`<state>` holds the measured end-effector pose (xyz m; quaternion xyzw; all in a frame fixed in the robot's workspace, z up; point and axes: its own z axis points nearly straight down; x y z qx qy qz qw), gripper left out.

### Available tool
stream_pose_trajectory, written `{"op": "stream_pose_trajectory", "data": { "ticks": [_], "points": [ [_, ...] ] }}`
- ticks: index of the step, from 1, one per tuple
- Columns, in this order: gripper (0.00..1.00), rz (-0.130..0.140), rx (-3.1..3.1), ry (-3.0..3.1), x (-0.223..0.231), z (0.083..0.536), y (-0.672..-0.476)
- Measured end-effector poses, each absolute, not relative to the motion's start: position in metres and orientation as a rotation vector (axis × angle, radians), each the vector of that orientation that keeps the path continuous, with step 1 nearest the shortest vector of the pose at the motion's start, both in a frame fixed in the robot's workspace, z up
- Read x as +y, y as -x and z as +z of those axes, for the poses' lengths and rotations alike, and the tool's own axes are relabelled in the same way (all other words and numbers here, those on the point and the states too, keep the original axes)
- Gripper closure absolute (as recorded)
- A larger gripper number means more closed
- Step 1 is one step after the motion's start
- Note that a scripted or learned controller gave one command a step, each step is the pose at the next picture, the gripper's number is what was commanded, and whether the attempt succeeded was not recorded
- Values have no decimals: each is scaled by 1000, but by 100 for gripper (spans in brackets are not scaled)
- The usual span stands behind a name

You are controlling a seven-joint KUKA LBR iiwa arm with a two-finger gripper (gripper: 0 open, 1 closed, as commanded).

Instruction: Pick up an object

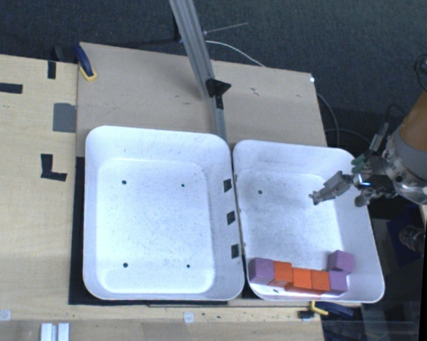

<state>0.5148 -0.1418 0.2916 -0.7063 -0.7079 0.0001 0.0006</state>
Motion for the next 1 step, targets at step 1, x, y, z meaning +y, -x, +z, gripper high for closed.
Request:
{"op": "stream_pose_trajectory", "data": {
  "ticks": [1],
  "points": [
    [0, -5, -2232, 2211, -74, 325, -537]
  ]
}}
